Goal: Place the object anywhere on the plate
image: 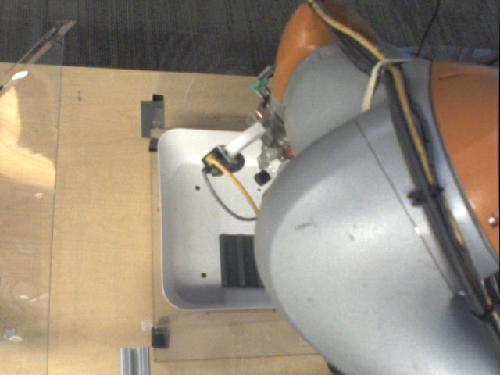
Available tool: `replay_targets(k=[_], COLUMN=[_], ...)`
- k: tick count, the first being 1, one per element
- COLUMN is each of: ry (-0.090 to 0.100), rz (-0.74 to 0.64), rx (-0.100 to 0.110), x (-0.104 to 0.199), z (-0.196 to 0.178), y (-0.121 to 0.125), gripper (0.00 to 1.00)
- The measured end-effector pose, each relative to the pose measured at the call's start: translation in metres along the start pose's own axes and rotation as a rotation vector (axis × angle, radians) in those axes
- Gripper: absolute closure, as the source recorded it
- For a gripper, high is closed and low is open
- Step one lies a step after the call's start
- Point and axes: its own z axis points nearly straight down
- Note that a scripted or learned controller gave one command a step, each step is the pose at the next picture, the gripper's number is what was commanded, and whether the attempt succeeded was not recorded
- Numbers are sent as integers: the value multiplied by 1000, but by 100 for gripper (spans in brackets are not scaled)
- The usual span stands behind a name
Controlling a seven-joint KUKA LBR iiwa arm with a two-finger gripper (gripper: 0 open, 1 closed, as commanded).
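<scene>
The grey arm (pixel 367 241) (huge from this angle) covers the right part of the white bin (pixel 176 233) and cuts off one side of the black ribbed block (pixel 237 260), which lies flat on the bin floor by its lower wall; the gripper (pixel 266 166) hangs over the bin's upper part, apart from the block; whether it is open or closed cannot be told; the bench (pixel 101 209) is pale wood, with dark carpet (pixel 156 14) beyond.

Grey arm (pixel 367 241) reached in from the right, its bulky link close under the camera, orange band (pixel 308 33) sat above the wrist near top centre, claw (pixel 268 158) hung at the arm's left edge, largely hidden
</scene>
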Motion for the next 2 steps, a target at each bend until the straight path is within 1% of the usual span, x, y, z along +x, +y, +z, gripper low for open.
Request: replay_targets(k=[1, 2], ry=[2, 2], rz=[-409, 59], rx=[-2, 0], x=[63, 97], z=[-102, -42], y=[-23, -38], gripper=[100, 100])
